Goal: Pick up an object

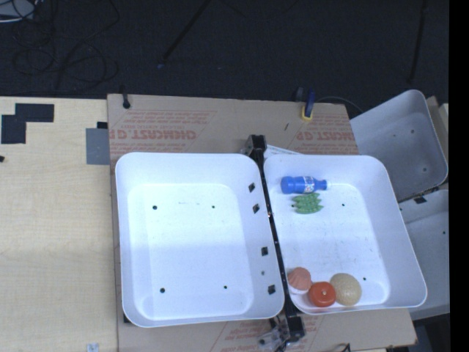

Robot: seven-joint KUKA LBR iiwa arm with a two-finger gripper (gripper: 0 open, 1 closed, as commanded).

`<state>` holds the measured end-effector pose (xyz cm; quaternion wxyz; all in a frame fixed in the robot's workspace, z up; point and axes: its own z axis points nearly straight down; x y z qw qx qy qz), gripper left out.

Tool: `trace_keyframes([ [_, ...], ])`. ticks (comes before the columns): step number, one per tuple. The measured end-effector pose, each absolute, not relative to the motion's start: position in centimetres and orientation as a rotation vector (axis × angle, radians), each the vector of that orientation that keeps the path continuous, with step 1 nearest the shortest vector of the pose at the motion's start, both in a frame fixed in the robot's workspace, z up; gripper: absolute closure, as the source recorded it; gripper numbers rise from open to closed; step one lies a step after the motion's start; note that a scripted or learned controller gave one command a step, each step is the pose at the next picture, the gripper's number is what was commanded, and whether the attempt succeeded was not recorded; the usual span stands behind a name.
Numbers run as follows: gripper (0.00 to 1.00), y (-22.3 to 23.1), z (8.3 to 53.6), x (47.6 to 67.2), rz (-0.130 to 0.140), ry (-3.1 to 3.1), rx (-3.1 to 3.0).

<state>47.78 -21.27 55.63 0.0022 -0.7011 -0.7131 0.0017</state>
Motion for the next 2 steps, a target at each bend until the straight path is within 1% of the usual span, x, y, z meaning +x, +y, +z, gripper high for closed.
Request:
trace_keyframes([
  [1,1.00,-21.25,56.63,47.87,0.007,-2.241,-2.195],
  [2,0.00,-21.24,56.59,47.86,0.007,-2.241,-2.194],
])
